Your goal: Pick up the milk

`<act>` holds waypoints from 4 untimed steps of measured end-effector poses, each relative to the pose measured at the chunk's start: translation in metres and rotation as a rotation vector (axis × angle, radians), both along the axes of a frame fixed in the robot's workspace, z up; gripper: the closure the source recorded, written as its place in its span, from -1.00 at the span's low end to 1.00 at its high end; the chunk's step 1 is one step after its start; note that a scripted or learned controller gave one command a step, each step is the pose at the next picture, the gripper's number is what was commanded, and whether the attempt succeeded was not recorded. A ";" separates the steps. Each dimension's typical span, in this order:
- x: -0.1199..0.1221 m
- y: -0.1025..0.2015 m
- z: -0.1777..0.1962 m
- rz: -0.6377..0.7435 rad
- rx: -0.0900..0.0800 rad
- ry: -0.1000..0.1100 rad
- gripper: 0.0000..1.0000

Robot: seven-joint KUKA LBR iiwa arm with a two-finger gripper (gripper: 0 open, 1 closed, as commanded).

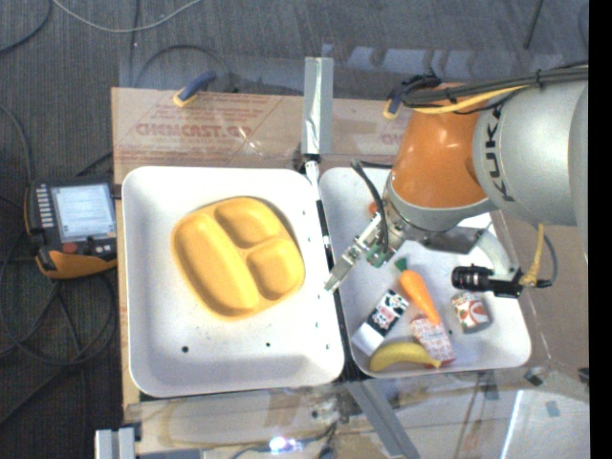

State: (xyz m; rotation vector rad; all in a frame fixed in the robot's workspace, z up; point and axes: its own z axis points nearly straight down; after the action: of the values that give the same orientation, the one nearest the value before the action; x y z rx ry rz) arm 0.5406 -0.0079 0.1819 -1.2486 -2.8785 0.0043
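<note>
Pincer [346,264] above white bins [153,352], grey carpet [57,84].

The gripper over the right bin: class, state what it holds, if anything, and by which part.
Nothing is held. The two-finger gripper hangs above the right white bin's left edge, apart from the black-and-white cow-patterned milk carton.

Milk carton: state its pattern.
White with black cow-like patches, on the milk carton in the camera view.
</note>
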 end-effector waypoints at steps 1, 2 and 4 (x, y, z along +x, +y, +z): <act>-0.044 -0.057 0.002 0.055 0.001 -0.002 -1.00; -0.048 -0.101 -0.065 0.110 0.005 -0.002 -1.00; -0.057 -0.093 -0.086 0.174 0.003 -0.004 -1.00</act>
State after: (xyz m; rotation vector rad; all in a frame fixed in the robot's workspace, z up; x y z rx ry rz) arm 0.4837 -0.1006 0.0954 -0.9951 -2.9783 -0.0022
